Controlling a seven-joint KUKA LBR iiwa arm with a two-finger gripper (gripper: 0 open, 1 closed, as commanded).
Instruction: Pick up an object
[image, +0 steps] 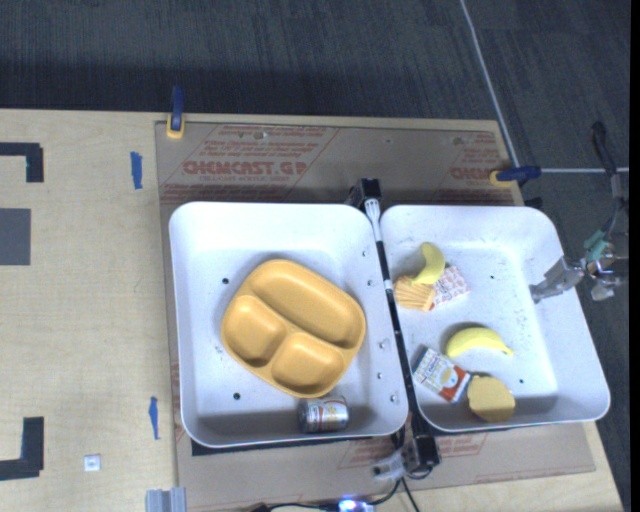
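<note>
My gripper (565, 276) shows as a small grey metal part at the right rim of the right bin (560, 235), near the view's right edge. It is well apart from every object. In the right bin lie a yellow banana (475, 343), a small curved yellow piece (431, 262), an orange ridged block (411, 294), a white and red packet (452, 284), a red and white carton (439, 375) and a yellow-orange lump (490, 397). The left bin (200, 240) holds a yellow three-section tray (292, 325) and a tin can (323, 415) lying on its side.
Both bins rest on a cardboard sheet (260, 160) on the wooden bench. A black divider (385, 290) runs between the bins. A blue clamp (510, 176) with a thin rod stands behind the right bin. Bare white floor shows in the right bin's far right part.
</note>
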